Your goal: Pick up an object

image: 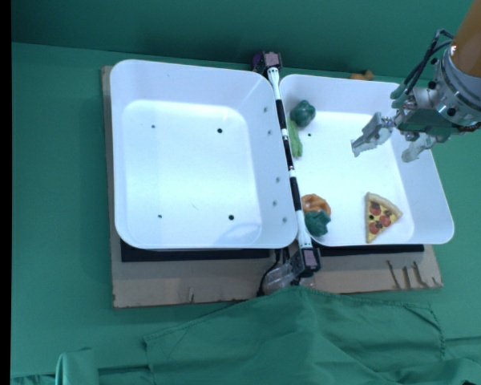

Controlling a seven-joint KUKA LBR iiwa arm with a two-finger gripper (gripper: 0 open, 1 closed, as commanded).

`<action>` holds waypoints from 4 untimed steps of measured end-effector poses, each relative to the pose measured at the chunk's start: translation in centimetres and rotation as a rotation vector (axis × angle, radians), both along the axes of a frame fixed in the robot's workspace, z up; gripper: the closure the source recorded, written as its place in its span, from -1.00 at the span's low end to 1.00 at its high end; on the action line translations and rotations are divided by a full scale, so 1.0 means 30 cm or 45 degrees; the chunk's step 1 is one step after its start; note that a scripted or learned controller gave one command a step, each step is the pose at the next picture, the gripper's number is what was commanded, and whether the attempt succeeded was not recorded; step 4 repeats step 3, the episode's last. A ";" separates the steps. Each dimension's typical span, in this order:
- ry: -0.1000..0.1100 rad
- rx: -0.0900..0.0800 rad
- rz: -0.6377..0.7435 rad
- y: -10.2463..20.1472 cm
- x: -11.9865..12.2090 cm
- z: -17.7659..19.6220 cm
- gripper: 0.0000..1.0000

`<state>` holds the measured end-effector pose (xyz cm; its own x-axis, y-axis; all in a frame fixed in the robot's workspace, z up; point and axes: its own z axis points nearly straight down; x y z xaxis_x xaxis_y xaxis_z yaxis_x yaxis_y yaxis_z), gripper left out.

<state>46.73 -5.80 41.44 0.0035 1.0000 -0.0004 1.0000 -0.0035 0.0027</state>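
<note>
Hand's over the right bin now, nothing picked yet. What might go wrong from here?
1. The hand hangs open above bare bin floor, apart from every item; closing here would likely catch nothing.
2. The pizza slice lies flat, so fingers may slide off.
3. The green pieces and the orange-and-green lump hug the right bin's left wall, which may block a finger.

pizza slice (380, 216) flat, right bin (433, 207)

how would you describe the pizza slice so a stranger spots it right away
Look in the right-hand shallow white plastic bin, at its near right corner. There lies a flat triangular toy pizza slice, yellow with red dots, the only flat wedge; its neighbours are rounded green and orange lumps.
</note>
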 end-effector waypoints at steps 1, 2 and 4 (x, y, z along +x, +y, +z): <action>0.010 -0.002 -0.009 -0.189 0.025 -0.294 -1.00; 0.010 -0.002 -0.011 -0.411 0.033 -0.564 -1.00; -0.001 -0.003 -0.001 -0.398 0.039 -0.548 -1.00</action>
